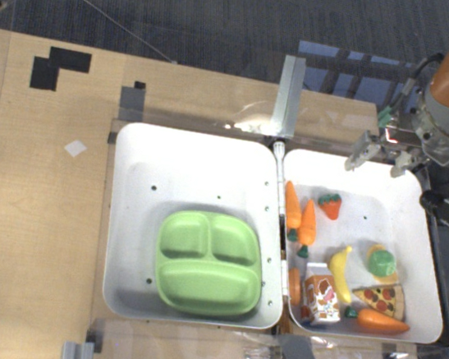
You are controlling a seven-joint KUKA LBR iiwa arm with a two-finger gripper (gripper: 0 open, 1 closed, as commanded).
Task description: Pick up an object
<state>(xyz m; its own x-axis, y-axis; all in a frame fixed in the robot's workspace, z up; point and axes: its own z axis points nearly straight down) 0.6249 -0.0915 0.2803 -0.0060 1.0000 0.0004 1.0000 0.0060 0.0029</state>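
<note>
Right bin (419,212) far half bare, w/ strawberry (331,204) only; toys crowd near half, left wall.

One fixed camera looks down aslant from above the bench (32,189), taking in both white bins (123,285).

My bench (32,189) looked like pale matt wood. Both bins (134,203) were smooth white plastic with a faint sheen. The green tray (208,263) looked matt plastic; the toy banana (340,274) and carrots (308,221) glossy plastic.
</note>
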